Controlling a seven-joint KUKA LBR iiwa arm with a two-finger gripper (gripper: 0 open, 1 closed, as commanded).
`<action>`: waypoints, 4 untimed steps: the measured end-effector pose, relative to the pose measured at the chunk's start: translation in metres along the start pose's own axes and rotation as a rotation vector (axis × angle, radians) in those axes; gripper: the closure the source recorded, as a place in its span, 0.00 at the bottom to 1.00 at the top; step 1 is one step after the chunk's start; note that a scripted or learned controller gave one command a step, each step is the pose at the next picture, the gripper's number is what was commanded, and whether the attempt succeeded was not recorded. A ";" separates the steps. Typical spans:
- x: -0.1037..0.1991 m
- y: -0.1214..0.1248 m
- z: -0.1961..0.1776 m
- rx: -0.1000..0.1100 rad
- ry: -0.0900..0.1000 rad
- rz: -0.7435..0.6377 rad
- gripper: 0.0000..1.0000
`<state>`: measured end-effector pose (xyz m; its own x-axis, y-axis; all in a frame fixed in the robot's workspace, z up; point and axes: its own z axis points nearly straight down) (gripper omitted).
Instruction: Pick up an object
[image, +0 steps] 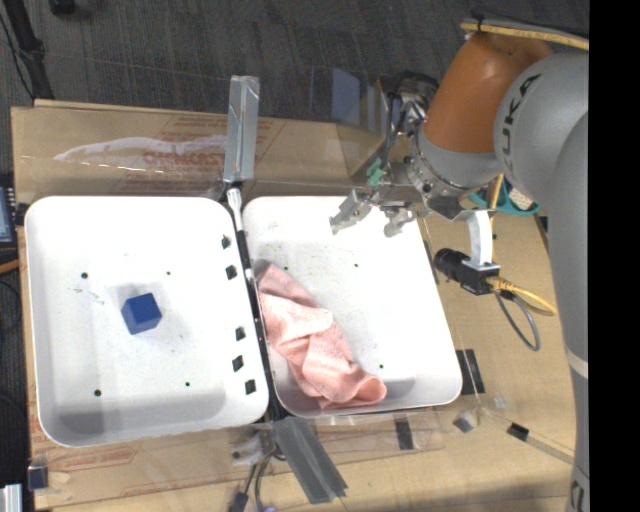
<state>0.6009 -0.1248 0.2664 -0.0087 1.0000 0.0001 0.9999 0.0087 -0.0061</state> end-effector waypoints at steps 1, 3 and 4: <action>-0.002 -0.025 0.175 -0.003 0.000 -0.139 0.00; 0.000 0.009 0.172 -0.010 -0.003 -0.295 0.00; 0.017 -0.063 0.175 -0.003 0.000 -0.381 0.00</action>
<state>0.5362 -0.1082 0.0913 -0.3802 0.9249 0.0022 0.9249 0.3802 -0.0028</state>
